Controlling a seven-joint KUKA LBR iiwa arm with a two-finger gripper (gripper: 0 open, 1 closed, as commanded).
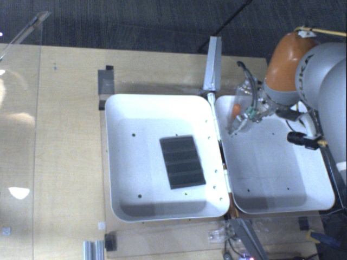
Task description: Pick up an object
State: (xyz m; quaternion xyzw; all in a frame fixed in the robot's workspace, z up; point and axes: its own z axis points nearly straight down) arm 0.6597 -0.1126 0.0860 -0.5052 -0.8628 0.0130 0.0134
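- The tool [242, 121] hangs low over the far left corner of the right bin [282, 188], at the end of the grey arm [320, 75] with its orange band [283, 64].
- Whether the tool is apart or together, I cannot tell; it is too small and blurred.
- A small orange object [236, 109] lies in that same corner, just beside the tool on its left; contact between them is unclear.
- A dark ribbed rectangular pad [182, 161] lies flat in the middle of the left bin [122, 145], well apart from the tool, to its left and nearer the camera.
- Both bins sit side by side on the wooden desk [59, 172].
- A black cable [306, 140] runs along the arm, to the tool's right.
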